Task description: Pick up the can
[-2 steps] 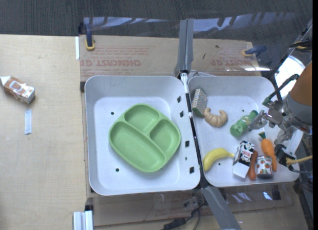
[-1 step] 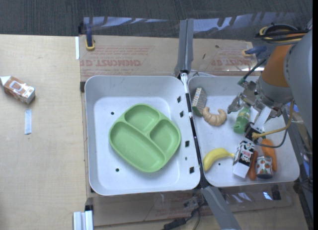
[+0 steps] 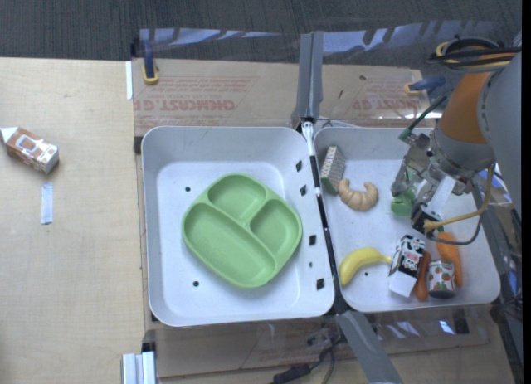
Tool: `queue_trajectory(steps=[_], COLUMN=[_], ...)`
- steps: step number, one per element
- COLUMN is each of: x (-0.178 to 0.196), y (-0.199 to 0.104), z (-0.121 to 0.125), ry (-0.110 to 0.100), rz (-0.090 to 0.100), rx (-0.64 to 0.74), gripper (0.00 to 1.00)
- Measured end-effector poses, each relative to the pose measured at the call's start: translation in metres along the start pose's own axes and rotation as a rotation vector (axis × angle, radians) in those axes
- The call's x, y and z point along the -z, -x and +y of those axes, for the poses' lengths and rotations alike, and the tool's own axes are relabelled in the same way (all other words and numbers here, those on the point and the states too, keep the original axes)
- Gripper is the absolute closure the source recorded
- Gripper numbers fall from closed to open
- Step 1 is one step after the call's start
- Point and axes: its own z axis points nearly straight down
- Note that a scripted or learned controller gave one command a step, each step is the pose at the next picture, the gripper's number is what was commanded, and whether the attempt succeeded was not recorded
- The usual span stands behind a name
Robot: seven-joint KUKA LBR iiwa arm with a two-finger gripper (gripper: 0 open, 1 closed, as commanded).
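The can [image 3: 441, 278] is small, with a red and white label. It stands in the front right corner of the right bin [image 3: 369, 295], next to a black and white carton [image 3: 406, 264]. My gripper [image 3: 408, 185] hangs over the right bin's right side, well behind the can and apart from it. It is just above a small green object [image 3: 402, 205]. The wrist hides part of that object.
The right bin also holds a croissant [image 3: 358, 195], a banana [image 3: 362, 263], an orange carrot-like piece [image 3: 449, 251] and a ridged grey item [image 3: 332, 162]. A green divided plate [image 3: 241, 229] lies in the left bin [image 3: 166, 208]. A small box [image 3: 31, 150] sits far left on the bench.
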Motion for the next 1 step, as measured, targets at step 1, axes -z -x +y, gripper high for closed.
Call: queue_trajectory(steps=[1], x=[0.0781], y=[0.0231], z=[0.0620], ry=[0.003], rz=[0.004], rx=[-0.138], gripper=[1.00])
